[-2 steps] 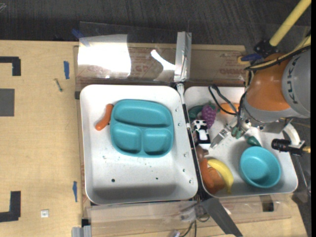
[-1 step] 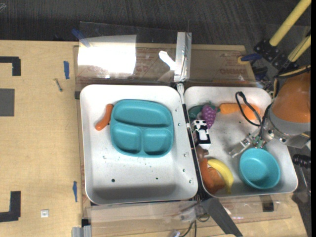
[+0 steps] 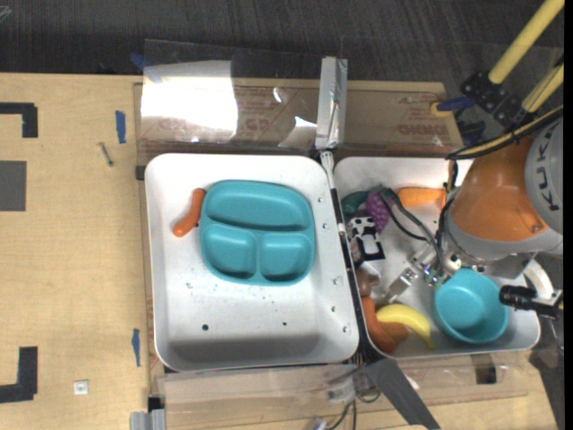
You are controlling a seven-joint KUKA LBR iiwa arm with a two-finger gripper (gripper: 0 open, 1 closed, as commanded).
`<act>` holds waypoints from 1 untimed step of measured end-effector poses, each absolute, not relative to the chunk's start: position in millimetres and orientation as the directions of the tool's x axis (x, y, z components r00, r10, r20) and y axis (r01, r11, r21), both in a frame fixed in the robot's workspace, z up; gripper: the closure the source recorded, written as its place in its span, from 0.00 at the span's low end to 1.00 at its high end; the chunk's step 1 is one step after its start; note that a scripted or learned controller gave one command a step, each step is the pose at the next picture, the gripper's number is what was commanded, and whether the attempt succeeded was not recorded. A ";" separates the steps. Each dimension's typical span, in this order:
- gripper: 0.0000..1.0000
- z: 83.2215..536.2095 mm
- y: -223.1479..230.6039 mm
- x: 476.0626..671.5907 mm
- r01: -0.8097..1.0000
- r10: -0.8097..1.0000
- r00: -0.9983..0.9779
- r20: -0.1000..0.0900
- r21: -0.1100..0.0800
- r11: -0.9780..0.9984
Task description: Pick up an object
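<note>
Left bin [image 3: 170, 267]: a teal divided plate [image 3: 258, 231] lies near centre, with an orange carrot [image 3: 187, 213] touching its edge at nine o'clock. Right bin [image 3: 524, 337]: purple grapes [image 3: 379, 210] at eleven o'clock, a banana [image 3: 405, 320] at seven o'clock, a teal bowl [image 3: 470, 305] at five o'clock. The gripper [image 3: 421, 271] hangs near the bin's centre, just beside the bowl; whether it is open or closed cannot be told.

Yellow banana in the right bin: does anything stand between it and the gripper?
Nothing visible lies on the yellow banana. The teal bowl sits close on its right, the gripper hangs just above both, and a red-orange fruit touches it below.
</note>
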State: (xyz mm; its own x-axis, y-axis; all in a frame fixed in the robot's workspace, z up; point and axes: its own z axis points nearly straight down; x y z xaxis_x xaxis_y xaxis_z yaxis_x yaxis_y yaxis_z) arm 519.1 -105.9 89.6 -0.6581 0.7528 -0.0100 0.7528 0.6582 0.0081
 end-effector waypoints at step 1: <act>0.00 88.5 -102.0 587.7 0.931 0.931 -0.364 -0.005 0.007 0.364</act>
State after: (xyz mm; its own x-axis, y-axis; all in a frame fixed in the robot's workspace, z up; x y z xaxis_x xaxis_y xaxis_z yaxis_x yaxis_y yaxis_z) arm 587.7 -102.0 88.5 -0.3643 0.9313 -0.0045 0.9312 0.3644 0.0070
